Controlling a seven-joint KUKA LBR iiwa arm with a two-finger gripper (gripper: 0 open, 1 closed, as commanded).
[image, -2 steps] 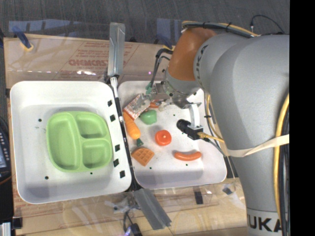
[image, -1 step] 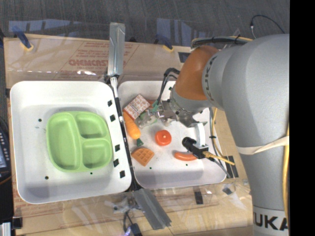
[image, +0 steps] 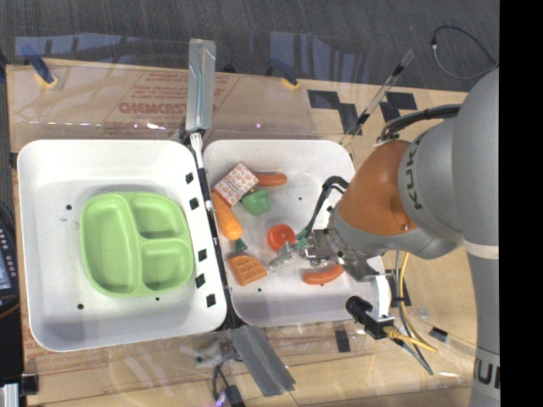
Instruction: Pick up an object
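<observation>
My arm [image: 441, 185] carries the letters "KU" in black. Red print on the cardboard [image: 153, 100] is too blurred to read.

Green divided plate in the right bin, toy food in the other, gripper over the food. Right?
Wrong bin: the camera view shows the green plate in the left bin. The toy food lies in the right bin, gripper over it.

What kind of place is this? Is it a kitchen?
Probably a robot lab, not a kitchen: a big robot arm reaches over two white bins, and the food, like the carrot, looks like toys.
</observation>
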